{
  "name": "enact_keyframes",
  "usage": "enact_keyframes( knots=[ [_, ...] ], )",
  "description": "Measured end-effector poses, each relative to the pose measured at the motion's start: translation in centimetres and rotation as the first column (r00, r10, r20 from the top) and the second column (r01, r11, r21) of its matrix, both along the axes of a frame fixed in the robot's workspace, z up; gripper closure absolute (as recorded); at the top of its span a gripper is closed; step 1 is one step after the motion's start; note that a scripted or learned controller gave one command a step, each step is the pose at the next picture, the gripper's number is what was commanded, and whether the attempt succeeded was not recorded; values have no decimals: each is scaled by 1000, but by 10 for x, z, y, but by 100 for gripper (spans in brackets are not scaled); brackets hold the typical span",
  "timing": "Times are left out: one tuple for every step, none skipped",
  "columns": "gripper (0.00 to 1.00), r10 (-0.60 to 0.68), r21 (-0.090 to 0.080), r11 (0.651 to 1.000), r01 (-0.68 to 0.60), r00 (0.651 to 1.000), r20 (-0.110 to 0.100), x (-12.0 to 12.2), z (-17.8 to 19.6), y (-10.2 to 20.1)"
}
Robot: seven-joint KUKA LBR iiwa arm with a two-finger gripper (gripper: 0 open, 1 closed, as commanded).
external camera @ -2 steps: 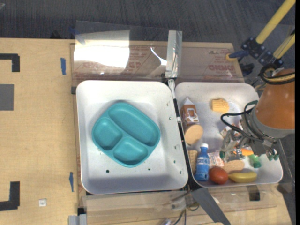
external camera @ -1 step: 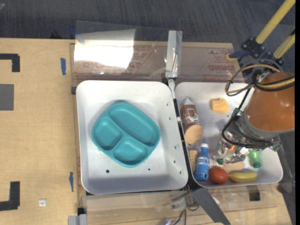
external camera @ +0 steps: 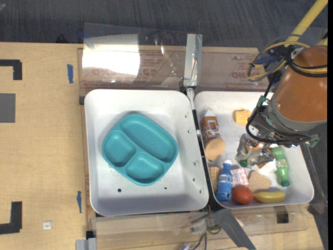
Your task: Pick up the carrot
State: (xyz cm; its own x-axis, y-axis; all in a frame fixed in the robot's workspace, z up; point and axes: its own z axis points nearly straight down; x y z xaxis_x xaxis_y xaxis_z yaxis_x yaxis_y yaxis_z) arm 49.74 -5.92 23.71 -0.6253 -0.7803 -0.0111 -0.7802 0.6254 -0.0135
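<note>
Hovering low in the right bin (external camera: 304, 191) at the frame's right, the tool (external camera: 253, 152) had orange, apparently the carrot (external camera: 253, 146), showing between its fingers; whether they gripped it I cannot tell. Toy foods lay just beneath.

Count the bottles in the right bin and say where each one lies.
2. The blue bottle stands near the right bin's front left, beside the red tomato. The green bottle lies toward the right side. The arm may hide others.
</note>
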Motion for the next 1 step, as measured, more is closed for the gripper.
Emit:
enact_keyframes(
  knots=[
    [100,234,3,972,-234,972,-18,7,-53,46]
  ],
)
